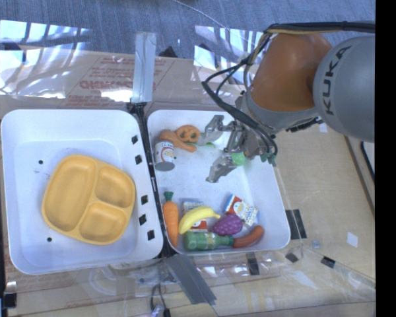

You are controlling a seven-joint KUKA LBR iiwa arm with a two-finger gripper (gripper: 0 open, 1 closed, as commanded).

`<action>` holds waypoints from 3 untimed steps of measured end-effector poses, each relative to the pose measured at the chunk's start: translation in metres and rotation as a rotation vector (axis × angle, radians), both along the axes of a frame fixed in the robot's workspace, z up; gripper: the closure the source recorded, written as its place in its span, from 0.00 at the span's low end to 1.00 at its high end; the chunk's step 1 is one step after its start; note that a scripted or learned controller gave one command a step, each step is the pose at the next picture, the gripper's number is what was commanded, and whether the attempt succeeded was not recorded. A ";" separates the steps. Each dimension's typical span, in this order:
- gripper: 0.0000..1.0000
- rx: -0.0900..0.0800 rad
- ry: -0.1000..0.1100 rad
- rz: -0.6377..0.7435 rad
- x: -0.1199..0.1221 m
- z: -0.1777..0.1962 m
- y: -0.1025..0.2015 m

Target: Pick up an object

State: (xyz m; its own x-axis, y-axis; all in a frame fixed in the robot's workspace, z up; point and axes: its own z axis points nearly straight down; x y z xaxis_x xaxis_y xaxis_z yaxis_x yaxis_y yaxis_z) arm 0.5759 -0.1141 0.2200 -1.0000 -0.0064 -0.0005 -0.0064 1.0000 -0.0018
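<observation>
Worktop [330, 197] carries two white bins: right bin [274, 197] directly beneath hand [219, 149], left bin [16, 197] well left of it.

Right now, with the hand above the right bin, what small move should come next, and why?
Probably lower the hand a little, straight down. Its fingers look spread, with nothing between them, above bare floor of the right bin. The toys lie apart: small can to its left, banana nearer the front. Shifting toward one first may be better.

Right bin [272, 189]: bare floor at centre, open approach from 12 o'clock. Blocked at 6 o'clock by banana [198, 214], carrot [171, 220], grapes [228, 225]. Can [165, 154] and orange toy [182, 137] crowd 10 o'clock.
</observation>
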 end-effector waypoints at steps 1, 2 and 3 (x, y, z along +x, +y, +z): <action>0.00 0.004 0.006 0.333 -0.019 -0.104 -0.098; 0.00 -0.005 -0.013 0.667 -0.045 -0.120 -0.093; 0.00 -0.004 -0.008 0.669 -0.084 -0.125 -0.095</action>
